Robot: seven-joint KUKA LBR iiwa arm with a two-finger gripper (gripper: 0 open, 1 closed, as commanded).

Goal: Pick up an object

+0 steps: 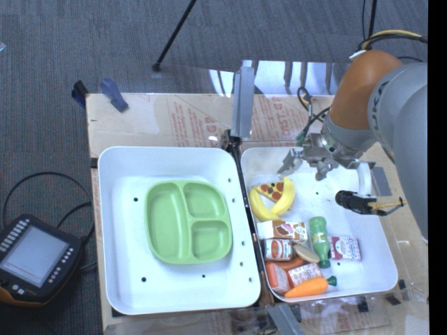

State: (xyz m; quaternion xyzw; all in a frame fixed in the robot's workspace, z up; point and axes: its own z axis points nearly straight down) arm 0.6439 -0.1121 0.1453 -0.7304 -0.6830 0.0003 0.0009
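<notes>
Right bin (388,257): banana (269,204), curved, long axis running from lower left to upper right, ends turned upward, lying at the bin's left side; pizza slice (269,189) resting on its upper edge, tip pointing left; green bottle (320,240) lying nearly along the bin's depth, cap toward the near edge; carrot (307,288) along the near wall, green top pointing right; small cartons (281,230) clustered between. Left bin (115,180): green divided plate (188,222), flat. Gripper (305,160): above the right bin's far end, fingers spread apart, nothing between them.
</notes>
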